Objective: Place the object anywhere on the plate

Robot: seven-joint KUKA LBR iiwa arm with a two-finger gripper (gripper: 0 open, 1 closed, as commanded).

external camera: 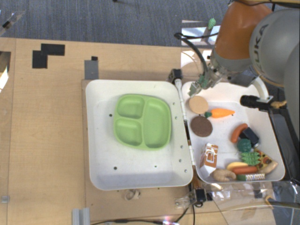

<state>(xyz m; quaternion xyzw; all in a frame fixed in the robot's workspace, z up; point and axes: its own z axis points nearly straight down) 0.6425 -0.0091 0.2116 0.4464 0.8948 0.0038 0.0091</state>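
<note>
Wooden table (47,125), left white bin (103,168), right white bin (276,172), black L-shaped marker (47,54) at the table's far left, grey carpet (93,13) beyond, cables (197,198) at the near edge

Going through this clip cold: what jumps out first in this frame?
The bright green divided plate sits alone in the left bin. Next comes the big grey and orange arm reaching in at upper right, its end effector low over the right bin's far left corner, just above a tan disc. That bin holds a clutter of toy food, including a carrot and a brown disc.
</note>
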